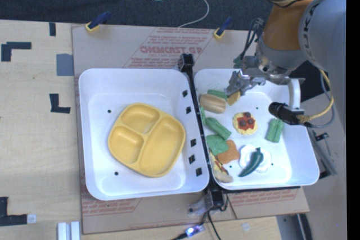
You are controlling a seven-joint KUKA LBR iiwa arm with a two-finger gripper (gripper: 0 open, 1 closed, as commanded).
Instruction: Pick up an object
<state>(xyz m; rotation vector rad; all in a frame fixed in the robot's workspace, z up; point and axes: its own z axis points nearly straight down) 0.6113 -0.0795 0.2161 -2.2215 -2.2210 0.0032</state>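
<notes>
I hover my gripper [235,89] low over the far part of the right bin [298,168], beside the bun-like toy [212,102]; nothing is lifted yet. I cannot tell how it stands, open or closed. Toy foods crowd this bin; the left bin [93,121] holds a yellow divided plate [147,139].

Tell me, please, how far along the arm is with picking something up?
Done: the arm has reached into the right bin, and its claw sits low at the bin's far end, by the bun. In hand: nothing that I can make out; every toy lies on the bin floor. Left: the grasp itself and the lift. The yellow tray lies alone in the left bin.
</notes>
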